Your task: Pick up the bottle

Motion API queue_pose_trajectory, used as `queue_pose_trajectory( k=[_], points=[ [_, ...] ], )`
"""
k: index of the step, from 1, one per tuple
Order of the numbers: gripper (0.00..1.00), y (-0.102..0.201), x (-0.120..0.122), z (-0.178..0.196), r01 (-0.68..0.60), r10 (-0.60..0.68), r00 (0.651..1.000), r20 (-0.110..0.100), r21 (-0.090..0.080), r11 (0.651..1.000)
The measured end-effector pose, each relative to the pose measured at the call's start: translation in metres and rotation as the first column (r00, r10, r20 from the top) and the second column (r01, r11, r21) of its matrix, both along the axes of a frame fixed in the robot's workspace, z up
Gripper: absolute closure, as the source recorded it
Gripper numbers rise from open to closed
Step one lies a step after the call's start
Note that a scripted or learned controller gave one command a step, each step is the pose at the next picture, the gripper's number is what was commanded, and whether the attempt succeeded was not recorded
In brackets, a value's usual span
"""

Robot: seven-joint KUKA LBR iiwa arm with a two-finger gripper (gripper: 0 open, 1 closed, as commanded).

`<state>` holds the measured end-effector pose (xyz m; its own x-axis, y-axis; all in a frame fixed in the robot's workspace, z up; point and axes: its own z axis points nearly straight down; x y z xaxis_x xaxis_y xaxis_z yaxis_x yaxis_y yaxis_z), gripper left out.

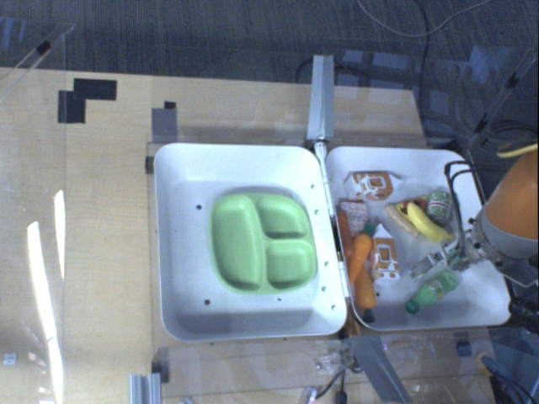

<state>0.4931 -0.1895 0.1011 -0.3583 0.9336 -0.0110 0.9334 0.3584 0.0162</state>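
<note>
You have the lift still to do: the bottle [434,290] lies on its side at five o'clock in the right bin [480,310], the fingers [438,260] spread open just above it, gripping nothing.

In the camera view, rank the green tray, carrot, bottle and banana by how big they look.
1. green tray, by far the largest
2. carrot
3. bottle and banana look about alike, so I won't rank them; the banana is partly under wrapping.
</note>
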Motion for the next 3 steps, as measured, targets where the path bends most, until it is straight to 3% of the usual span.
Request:
queue_pose_trajectory(
  k=[1, 2, 3],
  points=[
    [0.00, -0.015, -0.002, -0.012, -0.281, 0.281, 0.960, -0.007, -0.001, 0.960],
    [0.00, -0.007, 0.000, -0.011, -0.576, 0.576, 0.818, -0.007, -0.010, 0.818],
    [1.00, -0.006, 0.002, 0.001, -0.572, 0.573, 0.820, -0.003, -0.011, 0.820]
  ],
)
